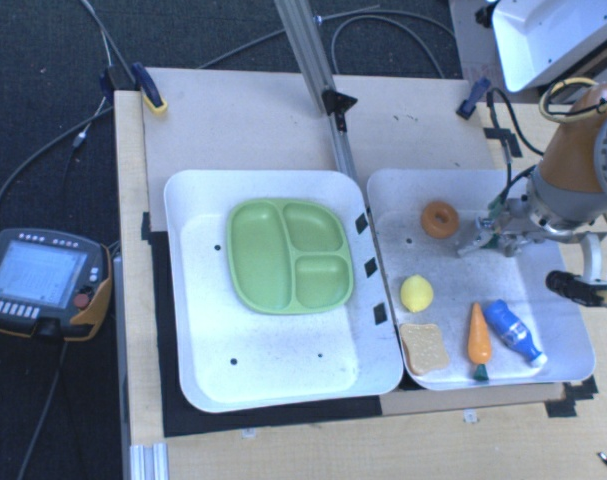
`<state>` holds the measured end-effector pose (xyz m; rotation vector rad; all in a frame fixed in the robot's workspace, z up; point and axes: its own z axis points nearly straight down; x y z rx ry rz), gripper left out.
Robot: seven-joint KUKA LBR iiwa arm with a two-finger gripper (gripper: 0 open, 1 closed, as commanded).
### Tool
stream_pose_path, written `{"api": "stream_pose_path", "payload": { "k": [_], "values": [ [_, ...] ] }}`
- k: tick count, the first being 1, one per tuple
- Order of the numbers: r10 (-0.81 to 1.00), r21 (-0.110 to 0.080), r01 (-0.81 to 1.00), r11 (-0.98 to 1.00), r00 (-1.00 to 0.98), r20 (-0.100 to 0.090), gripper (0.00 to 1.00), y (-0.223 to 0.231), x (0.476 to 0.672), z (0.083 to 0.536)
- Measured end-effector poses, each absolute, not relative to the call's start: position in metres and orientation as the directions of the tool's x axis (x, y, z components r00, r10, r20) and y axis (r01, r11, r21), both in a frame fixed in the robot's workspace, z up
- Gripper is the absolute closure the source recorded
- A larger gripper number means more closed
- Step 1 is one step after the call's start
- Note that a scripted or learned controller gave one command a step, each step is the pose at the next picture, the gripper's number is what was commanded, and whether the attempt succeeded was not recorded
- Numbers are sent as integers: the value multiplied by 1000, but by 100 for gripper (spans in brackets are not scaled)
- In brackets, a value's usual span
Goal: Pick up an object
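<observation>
The right bin [543,288] holds a brown doughnut [440,219], a yellow lemon [416,293], a slice of toast [424,348], an orange carrot [478,336] and a blue bottle [512,330]. My gripper [486,238] hangs over the upper part of that bin, just right of the doughnut and above the carrot and bottle. Nothing shows between its fingers. The arm comes in from the right edge.
The left bin [203,368] holds a green three-compartment plate [289,255]. A metal pole [308,38] slants down to the gap between the bins. A teach pendant [43,283] lies on the floor at the left. Blue clamps grip the bench's back corners.
</observation>
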<state>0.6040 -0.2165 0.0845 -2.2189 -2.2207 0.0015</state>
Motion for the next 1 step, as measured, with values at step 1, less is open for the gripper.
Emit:
{"api": "stream_pose_path", "payload": {
  "k": [1],
  "values": [
    [1000,2,1000,2,-2,-1,100,-217,605,98]
  ]
}}
